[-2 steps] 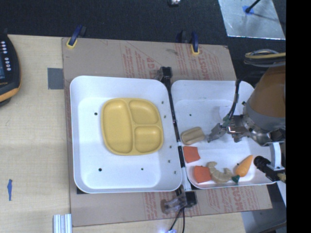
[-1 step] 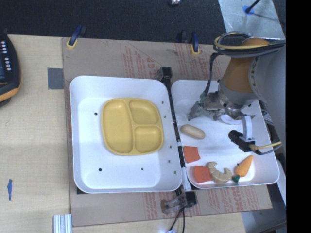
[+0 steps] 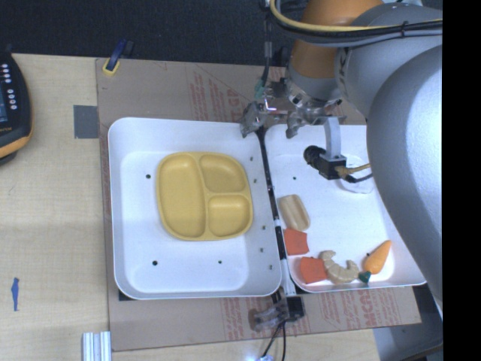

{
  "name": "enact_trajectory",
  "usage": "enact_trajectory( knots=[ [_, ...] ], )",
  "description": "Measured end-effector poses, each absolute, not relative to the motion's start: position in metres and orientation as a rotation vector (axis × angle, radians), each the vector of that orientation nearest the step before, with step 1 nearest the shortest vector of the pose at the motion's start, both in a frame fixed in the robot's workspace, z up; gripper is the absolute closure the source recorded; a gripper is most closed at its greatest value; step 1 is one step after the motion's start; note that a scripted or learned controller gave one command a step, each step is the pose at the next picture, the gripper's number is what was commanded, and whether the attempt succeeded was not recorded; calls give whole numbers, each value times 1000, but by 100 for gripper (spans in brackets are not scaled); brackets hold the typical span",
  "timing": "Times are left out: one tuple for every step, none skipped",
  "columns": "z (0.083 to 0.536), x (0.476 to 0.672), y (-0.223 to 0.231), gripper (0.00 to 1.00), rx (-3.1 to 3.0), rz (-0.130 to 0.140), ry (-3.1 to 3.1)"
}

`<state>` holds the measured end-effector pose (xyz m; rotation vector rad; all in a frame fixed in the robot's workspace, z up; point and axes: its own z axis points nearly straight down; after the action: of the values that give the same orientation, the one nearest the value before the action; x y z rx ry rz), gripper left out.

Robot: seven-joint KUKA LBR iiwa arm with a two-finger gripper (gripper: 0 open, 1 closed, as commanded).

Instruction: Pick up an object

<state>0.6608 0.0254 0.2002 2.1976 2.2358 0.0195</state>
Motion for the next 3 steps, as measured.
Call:
enact_trajectory(
  knots=[
    [191, 538, 2, 0, 2228, -16, 2229],
    [191, 494, -5, 0, 2224, -10, 2228],
    [194, 547, -66, 0, 2221, -2, 2217]
  ],
)
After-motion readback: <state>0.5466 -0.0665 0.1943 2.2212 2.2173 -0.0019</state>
